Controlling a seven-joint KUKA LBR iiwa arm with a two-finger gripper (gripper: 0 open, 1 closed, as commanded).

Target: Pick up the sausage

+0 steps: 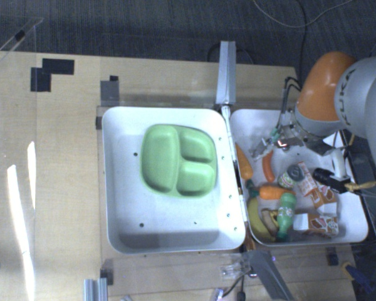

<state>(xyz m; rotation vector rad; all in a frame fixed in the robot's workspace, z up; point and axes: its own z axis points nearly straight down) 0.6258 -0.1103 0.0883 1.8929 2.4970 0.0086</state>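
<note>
The sausage [267,166], a short reddish-orange link, lies in the right bin [361,227] near its middle left, pointing up and down the view. My gripper [269,145] hangs just above the sausage's far end, reaching in from the right under the orange wrist band. Nothing shows held in it. The sausage rests on the bin floor, with an orange carrot-like piece [243,162] along the wall to its left.
The right bin also holds a second orange piece [271,193], a banana [257,219], a green bottle [286,211], a round jar [296,175] and snack packets [318,192]. The left bin [119,187] holds a green divided plate [178,160].
</note>
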